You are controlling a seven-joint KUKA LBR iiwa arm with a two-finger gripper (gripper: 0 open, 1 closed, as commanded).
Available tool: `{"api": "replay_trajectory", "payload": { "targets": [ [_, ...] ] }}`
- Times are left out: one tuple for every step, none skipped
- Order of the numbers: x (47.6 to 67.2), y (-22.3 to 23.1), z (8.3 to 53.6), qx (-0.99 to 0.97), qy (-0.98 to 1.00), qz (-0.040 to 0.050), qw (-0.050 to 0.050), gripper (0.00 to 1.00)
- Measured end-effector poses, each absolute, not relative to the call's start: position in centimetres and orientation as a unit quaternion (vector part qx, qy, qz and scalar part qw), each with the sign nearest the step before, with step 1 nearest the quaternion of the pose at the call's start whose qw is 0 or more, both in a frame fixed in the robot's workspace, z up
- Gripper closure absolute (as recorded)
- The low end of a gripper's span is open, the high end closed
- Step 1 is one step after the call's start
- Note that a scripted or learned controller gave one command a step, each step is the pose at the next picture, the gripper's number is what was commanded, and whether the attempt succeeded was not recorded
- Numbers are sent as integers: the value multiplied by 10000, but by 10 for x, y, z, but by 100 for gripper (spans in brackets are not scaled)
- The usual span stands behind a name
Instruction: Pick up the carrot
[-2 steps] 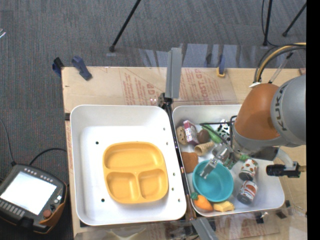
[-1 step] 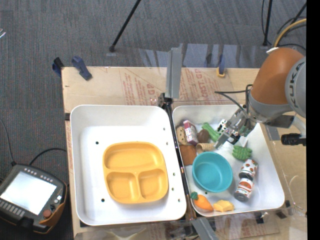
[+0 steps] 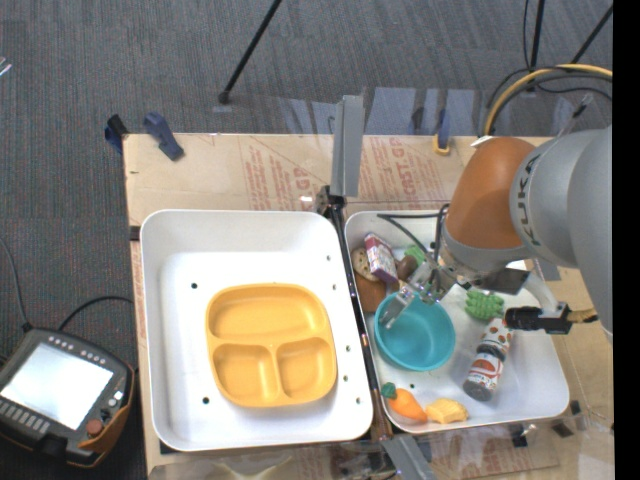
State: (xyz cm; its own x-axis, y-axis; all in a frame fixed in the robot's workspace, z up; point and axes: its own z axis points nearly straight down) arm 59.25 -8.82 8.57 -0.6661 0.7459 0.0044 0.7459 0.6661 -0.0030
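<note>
1. Gripper (image 3: 408, 302) position: it is seen right of the frame's centre, over the right bin (image 3: 548, 393), at the upper left rim of the teal bowl (image 3: 416, 336). Its fingers appear slightly apart, and nothing is seen clamped between them.
2. The carrot (image 3: 404, 404) is found at the lower edge of the right bin, just below the teal bowl, lying on its side with the green top pointed to the left. It is set apart from the gripper, with the bowl between the two.
3. A small yellow item (image 3: 446, 412) is seen just beside the carrot on its right, and a bottle (image 3: 487, 361) lies further to the right.
4. The left bin (image 3: 165, 268) is occupied by a yellow divided plate (image 3: 271, 344); it is not involved in the task.
5. The carrot is judged to be a light toy, probably stiff plastic with a smooth, somewhat slippery skin; its taper is expected to let it slide out of a loose pinch.
6. A hold across the thick orange middle is advised, with the fingers set across its length, away from the green top and the narrow tip.
7. Little room is left by the bin wall and the bowl, so a grasp from straight above is judged safest.
</note>
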Motion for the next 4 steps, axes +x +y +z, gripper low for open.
{"api": "replay_trajectory", "payload": {
  "targets": [
    [635, -131, 141, -3776, -9260, -7, -34, 0],
    [579, -215, 237, -3842, -9232, 6, -76, 0],
    [532, -178, 118, -4089, -9126, 3, 63, 0],
    [508, -95, 93, -4522, -8919, 14, -103, 0]
  ]
}}
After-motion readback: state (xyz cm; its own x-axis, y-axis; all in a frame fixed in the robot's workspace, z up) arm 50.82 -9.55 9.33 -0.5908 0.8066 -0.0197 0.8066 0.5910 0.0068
